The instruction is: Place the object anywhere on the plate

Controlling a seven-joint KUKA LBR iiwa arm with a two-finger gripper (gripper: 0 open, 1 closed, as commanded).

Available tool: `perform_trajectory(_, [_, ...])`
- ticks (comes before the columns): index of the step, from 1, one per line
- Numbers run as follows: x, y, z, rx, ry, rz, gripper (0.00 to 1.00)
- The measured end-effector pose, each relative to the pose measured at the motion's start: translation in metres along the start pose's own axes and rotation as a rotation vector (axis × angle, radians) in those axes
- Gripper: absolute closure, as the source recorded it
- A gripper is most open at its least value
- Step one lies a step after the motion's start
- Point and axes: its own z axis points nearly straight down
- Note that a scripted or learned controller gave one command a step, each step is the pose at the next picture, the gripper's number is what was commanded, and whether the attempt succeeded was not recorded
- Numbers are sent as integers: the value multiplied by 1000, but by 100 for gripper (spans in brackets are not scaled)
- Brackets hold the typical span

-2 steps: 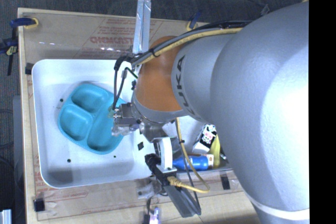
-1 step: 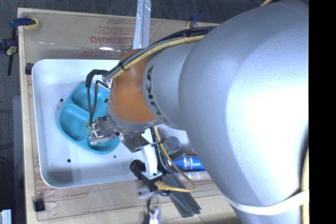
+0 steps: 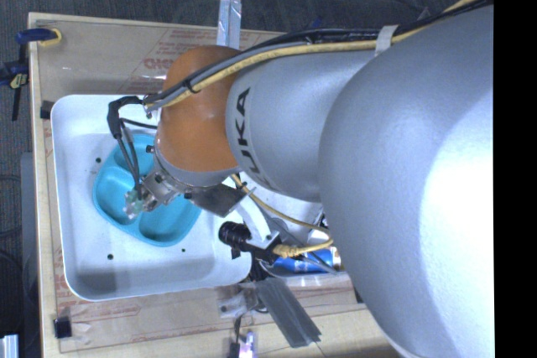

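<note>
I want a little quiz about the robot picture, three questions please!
1. True or false: the plate is blue.
2. Which bin holds the plate: A) the left bin, B) the right one?
3. Fill in: the end effector sits over the ____.

Key: 1 true. 2 A. 3 plate.
</note>
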Motion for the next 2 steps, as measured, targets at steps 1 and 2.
perform_trajectory(1, [50, 19, -14, 2, 0, 113, 100])
perform_trajectory(2, [53, 20, 18, 3, 1, -33, 100])
